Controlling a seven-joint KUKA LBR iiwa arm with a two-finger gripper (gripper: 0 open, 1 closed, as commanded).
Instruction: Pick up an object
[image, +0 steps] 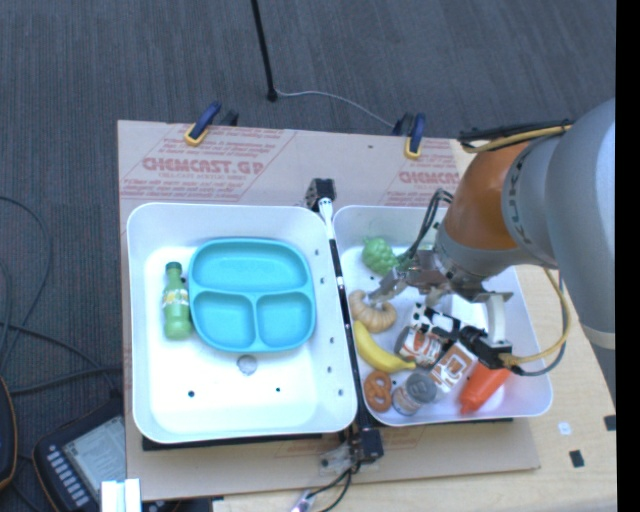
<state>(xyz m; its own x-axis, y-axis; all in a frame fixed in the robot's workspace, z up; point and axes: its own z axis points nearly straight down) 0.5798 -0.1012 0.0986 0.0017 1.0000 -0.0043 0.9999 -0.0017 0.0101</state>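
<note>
My gripper (396, 288) hangs low in the right bin (530, 405), in its left half. It sits just above and to the right of a tan croissant-shaped toy (373, 317), and just below a green leafy toy (378, 254). I see nothing held in it. A yellow banana (378, 352) lies below the croissant toy. Further down are a brown pretzel (378, 390), a grey can (415, 388), two small orange-and-white packets (440, 358) and an orange carrot (482, 388). The arm's wrist hides the middle and upper right of this bin.
The left bin (150, 400) holds a blue divided plate (252, 295), a green bottle (176, 300) lying to its left, and a small grey item (247, 365) below it. A black-and-white tool (322, 195) rests at the top of the ridge between the bins.
</note>
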